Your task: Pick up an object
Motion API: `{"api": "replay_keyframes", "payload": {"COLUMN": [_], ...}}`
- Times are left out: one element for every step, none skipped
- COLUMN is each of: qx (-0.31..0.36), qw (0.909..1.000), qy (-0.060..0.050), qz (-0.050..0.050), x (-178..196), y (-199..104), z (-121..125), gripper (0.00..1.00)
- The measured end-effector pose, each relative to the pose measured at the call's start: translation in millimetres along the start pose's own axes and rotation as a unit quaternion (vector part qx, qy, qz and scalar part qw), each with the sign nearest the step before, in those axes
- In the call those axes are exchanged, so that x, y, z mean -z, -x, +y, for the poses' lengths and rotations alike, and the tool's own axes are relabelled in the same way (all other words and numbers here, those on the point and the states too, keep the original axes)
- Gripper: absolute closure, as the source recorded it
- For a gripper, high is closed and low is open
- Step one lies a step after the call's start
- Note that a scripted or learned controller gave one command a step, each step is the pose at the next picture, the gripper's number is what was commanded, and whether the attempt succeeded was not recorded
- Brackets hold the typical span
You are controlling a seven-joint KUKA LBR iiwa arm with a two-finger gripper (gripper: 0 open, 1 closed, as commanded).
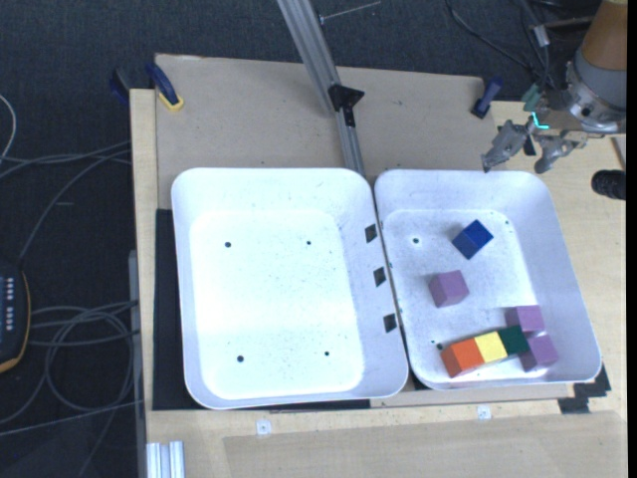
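Two bins (189, 267), arm cut off, gripper (525, 150) spread, holding nothing

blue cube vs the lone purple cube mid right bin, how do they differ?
Colour: the small blue cube is deep blue; the small purple cube is pale violet.
Place: the blue cube lies nearer the bin's far rim and the gripper; the purple cube lies nearer the multicoloured block row.
Pose: the blue cube is turned corner-on; the purple cube sits squarer to the bin.
Shared: similar size, both lying free in the right white bin.
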State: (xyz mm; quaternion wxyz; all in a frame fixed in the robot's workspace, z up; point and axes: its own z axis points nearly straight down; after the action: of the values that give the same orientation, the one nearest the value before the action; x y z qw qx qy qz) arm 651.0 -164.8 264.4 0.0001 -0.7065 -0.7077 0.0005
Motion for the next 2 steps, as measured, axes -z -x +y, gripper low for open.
{"api": "replay_keyframes", "payload": {"qx": [0.0, -0.001], "qw": [1.0, 1.0], "qy": [-0.002, -0.003], "qz": [0.001, 0.001], "x": [-42.9, -105.1], "y": [-4.8, -1.0], "z": [-2.2, -0.2], "gripper": [0.0, 0.0]}}
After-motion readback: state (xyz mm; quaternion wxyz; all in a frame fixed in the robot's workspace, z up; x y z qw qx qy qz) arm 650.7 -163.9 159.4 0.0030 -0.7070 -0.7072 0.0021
